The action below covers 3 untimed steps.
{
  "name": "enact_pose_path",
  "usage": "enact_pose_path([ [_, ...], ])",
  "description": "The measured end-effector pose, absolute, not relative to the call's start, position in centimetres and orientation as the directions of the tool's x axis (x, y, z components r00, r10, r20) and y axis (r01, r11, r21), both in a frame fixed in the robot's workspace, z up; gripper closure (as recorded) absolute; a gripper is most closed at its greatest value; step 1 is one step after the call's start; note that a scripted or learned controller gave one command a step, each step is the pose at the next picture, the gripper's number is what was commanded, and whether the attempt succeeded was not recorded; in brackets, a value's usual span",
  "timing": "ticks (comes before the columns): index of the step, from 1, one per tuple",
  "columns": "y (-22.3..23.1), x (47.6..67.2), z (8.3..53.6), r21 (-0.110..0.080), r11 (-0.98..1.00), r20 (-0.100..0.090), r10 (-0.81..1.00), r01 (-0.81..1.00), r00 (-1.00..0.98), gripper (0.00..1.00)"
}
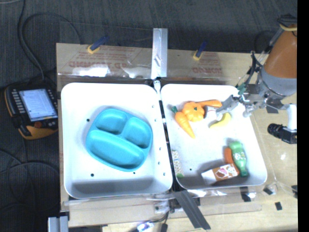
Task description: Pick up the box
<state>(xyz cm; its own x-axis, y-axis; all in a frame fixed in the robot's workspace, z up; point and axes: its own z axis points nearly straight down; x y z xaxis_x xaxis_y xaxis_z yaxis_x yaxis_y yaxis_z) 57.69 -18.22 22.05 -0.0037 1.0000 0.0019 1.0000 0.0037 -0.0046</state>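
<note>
White and orange-red, the box [220, 173] is laid flat beside the green bottle [238, 158]; fingers' [227, 106] state cannot be told.

Tool [225, 108] low, arm at right

Tray [119, 138] in left bin [72, 129]; box [221, 173] in right bin's [256, 144] near corner.

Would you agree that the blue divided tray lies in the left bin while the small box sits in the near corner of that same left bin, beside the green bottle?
Not quite. The blue divided tray does lie in the left bin, but the box sits near the front of the right bin, beside the green bottle, as the camera view shows.
</note>
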Motion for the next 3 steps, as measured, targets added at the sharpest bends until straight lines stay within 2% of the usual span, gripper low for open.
enact_pose_path([
  [1,-18.0,57.8,22.7,-0.008,0.008,0.004,1.0,1.0,-0.007,1.0],
  [2,-18.0,55.5,29.1,-0.003,-0.007,0.0,1.0,1.0,0.007,1.0],
  [3,-12.8,54.8,43.3,-0.002,-0.258,-0.004,0.966,0.966,0.258,1.0],
])
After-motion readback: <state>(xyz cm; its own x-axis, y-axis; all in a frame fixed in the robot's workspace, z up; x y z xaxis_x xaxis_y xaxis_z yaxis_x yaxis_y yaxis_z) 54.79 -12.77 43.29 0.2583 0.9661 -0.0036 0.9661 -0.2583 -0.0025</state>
